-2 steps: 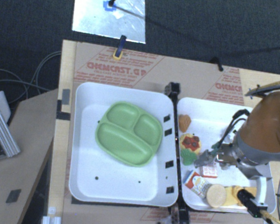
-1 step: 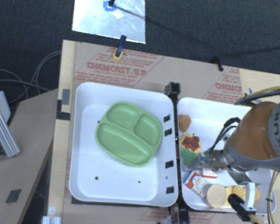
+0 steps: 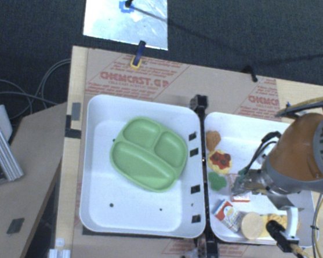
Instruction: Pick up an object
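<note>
Looming in from the right, the grey arm (image 3: 307, 155) with its orange band hangs over the right bin (image 3: 241, 122), its gripper (image 3: 242, 185) low among the small items there; whether it is wide, narrow or holding anything cannot be told. Just beside it lie a red-and-white packet (image 3: 228, 214), long axis slanting toward the bin's near corner, a pale round disc (image 3: 252, 225), a green piece (image 3: 217, 182), a red-and-yellow piece (image 3: 220, 161) and a brown piece (image 3: 213, 139). A green divided plate (image 3: 148, 153) sits in the left bin (image 3: 96, 205), tilted diagonally.
</note>
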Controlling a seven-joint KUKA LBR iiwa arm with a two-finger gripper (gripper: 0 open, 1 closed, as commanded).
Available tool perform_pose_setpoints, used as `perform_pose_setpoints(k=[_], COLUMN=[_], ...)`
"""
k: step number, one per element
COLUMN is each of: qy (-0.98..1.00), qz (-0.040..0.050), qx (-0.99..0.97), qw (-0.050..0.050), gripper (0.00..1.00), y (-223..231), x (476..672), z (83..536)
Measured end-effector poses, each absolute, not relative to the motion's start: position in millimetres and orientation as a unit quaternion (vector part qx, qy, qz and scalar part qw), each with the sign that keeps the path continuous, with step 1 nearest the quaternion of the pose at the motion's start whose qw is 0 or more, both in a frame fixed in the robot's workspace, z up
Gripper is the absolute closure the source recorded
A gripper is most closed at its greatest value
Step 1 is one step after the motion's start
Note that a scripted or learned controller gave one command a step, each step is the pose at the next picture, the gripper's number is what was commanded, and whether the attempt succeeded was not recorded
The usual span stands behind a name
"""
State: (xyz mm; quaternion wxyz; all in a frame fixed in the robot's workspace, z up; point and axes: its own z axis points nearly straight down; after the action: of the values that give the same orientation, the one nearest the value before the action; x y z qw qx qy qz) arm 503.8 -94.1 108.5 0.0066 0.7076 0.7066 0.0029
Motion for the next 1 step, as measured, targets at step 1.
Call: perform_pose_setpoints(k=[1], qy=[0.709], qz=[0.0016], qx=[0.706], qw=[0.002], gripper=[1.00], y=[-91.6], x=[507.3], z=[151.8])
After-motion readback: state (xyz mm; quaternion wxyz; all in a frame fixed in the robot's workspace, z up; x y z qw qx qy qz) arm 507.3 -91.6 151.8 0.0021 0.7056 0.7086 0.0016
